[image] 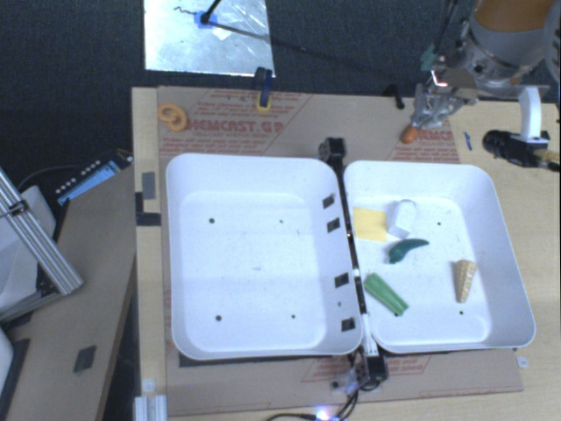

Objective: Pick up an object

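Our gripper (431,112) hangs above the desk behind the right bin (504,226); we cannot tell its state. The yellow block (369,224) touches the white piece (401,217), so we might knock both.

The tabletop (88,261) is pale wood, and a brown printed cardboard sheet (289,117) lies flat across it. Two shallow white bins sit side by side on that sheet, touching along their inner edges: the left bin (180,191) and the right bin (491,200). Near the sheet's far left corner lies a small orange ring (173,117), and a yellow clamp (263,90) grips its far edge.
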You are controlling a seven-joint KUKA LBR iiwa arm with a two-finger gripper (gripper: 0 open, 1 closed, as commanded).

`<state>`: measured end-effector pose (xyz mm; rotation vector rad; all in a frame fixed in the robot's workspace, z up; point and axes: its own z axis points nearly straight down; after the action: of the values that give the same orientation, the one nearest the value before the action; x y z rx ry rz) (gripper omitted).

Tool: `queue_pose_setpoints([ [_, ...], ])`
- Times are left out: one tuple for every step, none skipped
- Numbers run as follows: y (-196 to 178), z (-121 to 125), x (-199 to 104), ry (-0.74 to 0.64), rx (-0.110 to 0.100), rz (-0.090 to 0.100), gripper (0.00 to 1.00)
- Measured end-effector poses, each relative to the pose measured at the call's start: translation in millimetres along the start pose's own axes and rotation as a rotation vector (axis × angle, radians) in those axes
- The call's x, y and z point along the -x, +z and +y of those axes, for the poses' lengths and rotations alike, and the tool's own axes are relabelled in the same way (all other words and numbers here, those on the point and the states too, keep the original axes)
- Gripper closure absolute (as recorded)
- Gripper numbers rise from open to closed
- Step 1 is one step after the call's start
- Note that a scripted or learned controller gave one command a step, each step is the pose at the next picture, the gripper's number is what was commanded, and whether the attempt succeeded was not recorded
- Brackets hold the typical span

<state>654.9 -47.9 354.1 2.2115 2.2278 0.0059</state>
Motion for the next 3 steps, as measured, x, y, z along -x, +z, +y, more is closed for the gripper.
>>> queue_pose_setpoints([
  [-66.7, -13.0, -81.7, -0.004, 0.003, 0.002, 1.0],
  [-90.1, -73.7, -119.4, -0.002, -0.002, 0.002, 1.0],
  [-133.4, -122.7, -154.8, -0.002, 0.001, 0.003, 1.0],
])
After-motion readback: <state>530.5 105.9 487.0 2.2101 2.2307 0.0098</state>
